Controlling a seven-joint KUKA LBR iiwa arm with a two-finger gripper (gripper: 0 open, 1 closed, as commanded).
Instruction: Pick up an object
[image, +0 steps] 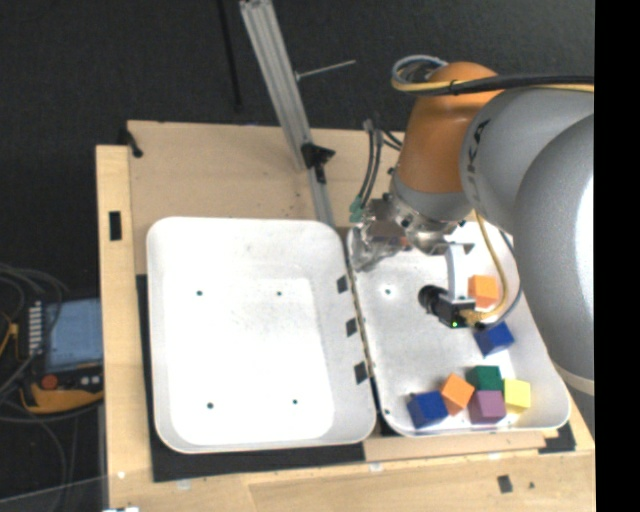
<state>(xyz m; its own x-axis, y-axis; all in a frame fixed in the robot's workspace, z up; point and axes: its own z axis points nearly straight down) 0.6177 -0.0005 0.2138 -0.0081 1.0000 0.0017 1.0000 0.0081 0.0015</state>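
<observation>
Where the right bin (400, 345) curves toward the camera, a cluster of small cubes lies packed along its near wall — a blue cube (427, 408) at the left, an orange cube (458, 392) touching it, then a purple cube (487, 405) with a green cube (487, 378) just behind it and a yellow cube (517, 394) at the right end. All look like plain, matte, solid-coloured blocks with sharp edges, some turned at a slight angle to the wall. Farther back, a second blue cube (494, 337) sits apart from the cluster, and just beyond it a second orange cube (483, 290) rests beside a dangling cable. The left bin (250, 330) lies alongside, its inner wall touching the right one. Farthest back, the gripper (372, 243) hangs low over the far left corner of the right bin, well apart from every cube — whether it is spread or closed cannot be told, and nothing can be seen in it.
</observation>
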